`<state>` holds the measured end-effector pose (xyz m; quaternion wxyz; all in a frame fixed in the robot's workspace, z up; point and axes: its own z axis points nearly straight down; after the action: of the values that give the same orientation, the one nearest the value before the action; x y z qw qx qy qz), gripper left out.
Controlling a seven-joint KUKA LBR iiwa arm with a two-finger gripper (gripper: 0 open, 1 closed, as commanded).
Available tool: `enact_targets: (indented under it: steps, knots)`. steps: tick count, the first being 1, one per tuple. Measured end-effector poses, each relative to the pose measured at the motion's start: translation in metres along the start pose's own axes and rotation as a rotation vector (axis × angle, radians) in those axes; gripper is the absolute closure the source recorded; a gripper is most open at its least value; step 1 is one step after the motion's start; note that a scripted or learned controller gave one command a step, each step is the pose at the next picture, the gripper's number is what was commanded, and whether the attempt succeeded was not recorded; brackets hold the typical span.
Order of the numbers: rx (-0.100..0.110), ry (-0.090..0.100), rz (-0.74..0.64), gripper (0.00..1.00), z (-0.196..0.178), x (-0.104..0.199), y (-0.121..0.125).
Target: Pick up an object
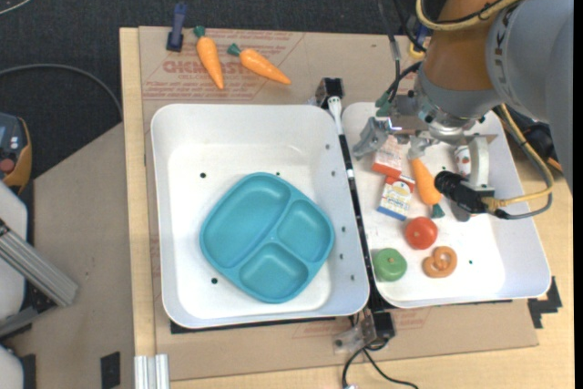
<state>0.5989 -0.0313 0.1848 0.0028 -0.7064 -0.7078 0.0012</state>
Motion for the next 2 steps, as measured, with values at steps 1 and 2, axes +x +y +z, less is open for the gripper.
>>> enact_targets:
  steps: [1,2]
  knots:
    - [0.005,-0.002,0.009,0.0,0.065,-0.065,-0.048]
    - [0.002,-0.001,0.007,0.0,0.103,-0.093,-0.086]
